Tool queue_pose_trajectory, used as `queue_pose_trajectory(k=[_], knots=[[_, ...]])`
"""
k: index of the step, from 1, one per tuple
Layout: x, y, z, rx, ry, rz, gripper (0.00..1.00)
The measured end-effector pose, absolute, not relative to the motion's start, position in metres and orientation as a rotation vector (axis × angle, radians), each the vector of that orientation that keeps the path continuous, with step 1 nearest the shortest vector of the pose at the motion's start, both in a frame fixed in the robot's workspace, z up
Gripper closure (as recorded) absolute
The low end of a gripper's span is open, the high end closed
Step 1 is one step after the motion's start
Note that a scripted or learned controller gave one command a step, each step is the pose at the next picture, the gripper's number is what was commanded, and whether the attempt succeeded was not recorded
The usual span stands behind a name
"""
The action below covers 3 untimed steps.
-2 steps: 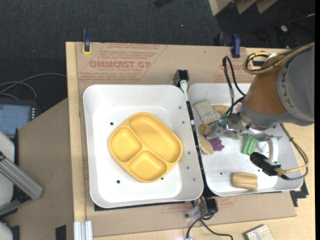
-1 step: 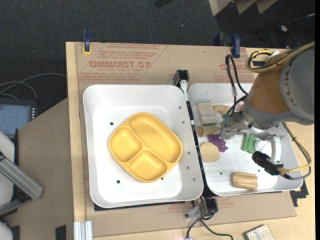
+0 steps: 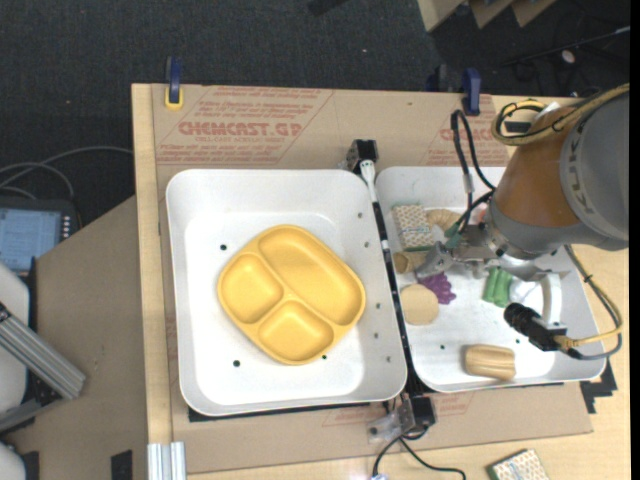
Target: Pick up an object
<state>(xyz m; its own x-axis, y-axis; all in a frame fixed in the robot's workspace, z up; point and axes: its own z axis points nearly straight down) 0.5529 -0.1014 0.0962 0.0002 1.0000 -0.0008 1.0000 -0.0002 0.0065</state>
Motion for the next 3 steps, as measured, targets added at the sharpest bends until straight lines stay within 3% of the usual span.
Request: queue_pose_trajectory(k=[1, 2, 3], knots=[[0.527, -0.094, 0.084, 2.225, 2.224, -0.002, 0.00], [0.529, -0.095, 0.095, 2.221, 2.221, 0.000, 1.00], [0.533, -0.023, 0.188, 2.214, 2.224, 0.005, 1.00]])
